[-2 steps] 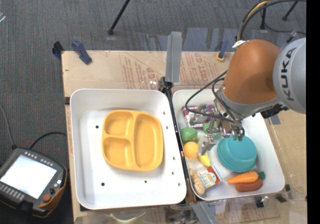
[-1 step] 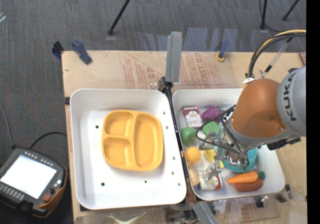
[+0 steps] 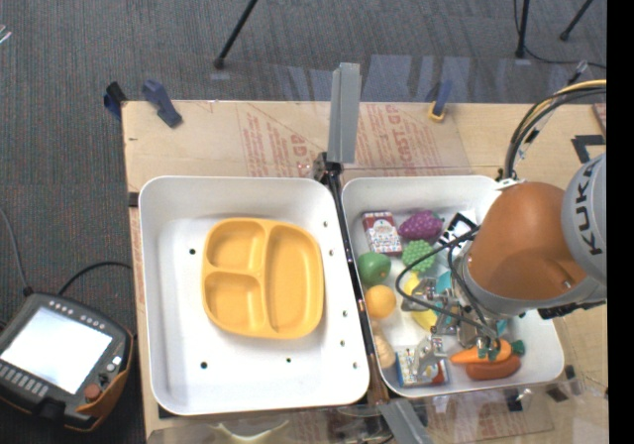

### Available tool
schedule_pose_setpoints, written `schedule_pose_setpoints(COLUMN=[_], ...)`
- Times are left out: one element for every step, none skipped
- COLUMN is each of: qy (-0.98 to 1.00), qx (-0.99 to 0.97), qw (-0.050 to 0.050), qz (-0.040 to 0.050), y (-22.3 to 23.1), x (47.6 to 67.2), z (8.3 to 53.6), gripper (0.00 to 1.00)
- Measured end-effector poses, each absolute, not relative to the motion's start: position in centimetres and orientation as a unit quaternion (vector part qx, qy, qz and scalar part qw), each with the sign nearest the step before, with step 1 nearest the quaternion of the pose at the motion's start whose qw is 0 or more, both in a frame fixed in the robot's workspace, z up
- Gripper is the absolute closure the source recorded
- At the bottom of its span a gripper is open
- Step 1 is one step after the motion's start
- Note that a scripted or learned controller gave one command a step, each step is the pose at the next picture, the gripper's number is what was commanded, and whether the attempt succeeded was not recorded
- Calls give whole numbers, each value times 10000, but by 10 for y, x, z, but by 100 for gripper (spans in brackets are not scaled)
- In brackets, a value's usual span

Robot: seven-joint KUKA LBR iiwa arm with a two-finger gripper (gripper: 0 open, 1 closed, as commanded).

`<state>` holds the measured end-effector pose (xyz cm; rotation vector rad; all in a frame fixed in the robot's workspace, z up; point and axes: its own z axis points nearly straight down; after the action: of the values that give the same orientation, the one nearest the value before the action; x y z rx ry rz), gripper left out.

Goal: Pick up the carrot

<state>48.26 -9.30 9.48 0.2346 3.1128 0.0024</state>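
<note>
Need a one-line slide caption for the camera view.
Gripper low in the right bin, just left of the carrot; yellow plate in the left bin.

Grey arm (image 3: pixel 600 214) marked KUKA, orange band (image 3: pixel 525 239), black cables (image 3: pixel 530 130).

From my seat both bins (image 3: pixel 158 234) look like smooth glossy white plastic, the yellow tray (image 3: pixel 264 277) matt plastic, the bench (image 3: pixel 228 140) bare plywood, and the carrot (image 3: pixel 485 356) shiny plastic.
</note>
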Motion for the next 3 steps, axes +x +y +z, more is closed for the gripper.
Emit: schedule_pose_setpoints(qy=[9973,9990,9995], qx=[728,439,-316], qw=[40,30,44], qz=[15,-2,-13], y=[-92,-128,-170], x=[481,480,478], z=[104,186,287], gripper=[100,100,100])
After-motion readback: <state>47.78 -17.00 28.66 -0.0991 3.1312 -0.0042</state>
